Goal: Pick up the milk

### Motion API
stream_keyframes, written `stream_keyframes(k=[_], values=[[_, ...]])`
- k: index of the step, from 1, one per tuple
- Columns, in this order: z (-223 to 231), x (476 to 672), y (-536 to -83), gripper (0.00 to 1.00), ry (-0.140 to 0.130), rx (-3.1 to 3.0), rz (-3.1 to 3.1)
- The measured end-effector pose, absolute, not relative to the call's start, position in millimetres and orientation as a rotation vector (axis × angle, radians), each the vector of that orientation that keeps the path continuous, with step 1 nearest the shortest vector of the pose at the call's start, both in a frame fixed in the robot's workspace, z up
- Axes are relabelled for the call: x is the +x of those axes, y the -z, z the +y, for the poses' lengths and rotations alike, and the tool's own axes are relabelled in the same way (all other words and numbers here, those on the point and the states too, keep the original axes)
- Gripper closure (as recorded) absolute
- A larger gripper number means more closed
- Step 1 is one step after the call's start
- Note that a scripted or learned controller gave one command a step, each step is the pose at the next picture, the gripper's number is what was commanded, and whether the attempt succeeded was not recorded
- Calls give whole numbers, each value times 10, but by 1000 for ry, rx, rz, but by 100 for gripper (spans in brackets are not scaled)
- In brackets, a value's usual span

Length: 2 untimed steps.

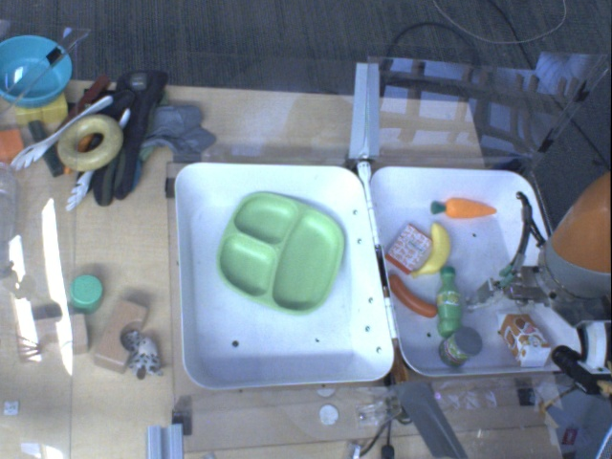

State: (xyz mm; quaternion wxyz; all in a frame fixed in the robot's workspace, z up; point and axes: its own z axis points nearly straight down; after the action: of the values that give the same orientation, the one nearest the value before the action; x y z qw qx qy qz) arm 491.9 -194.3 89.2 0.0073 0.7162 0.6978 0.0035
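Observation:
A small white and orange carton (522, 338), which looks like the milk, lies near the front right corner of the right bin (497, 182). My gripper (495, 290) hangs over the right bin, just above and to the left of that carton and to the right of a green bottle (448, 306). Nothing shows in its grasp. The arm's orange band (583, 237) fills the right edge above it.
The right bin also holds a carrot (464, 208), a banana (436, 250), a red and white box (409, 247), a sausage (412, 296) and a can (460, 346). A green divided plate (282, 251) lies in the left bin. Clutter sits on the bench at left.

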Motion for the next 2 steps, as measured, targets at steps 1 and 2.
stream_keyframes(k=[1,2], values=[[-1995,4917,-891,0,-13,2251,2176],[-1989,4922,-889,0,-18,2361,2063]])
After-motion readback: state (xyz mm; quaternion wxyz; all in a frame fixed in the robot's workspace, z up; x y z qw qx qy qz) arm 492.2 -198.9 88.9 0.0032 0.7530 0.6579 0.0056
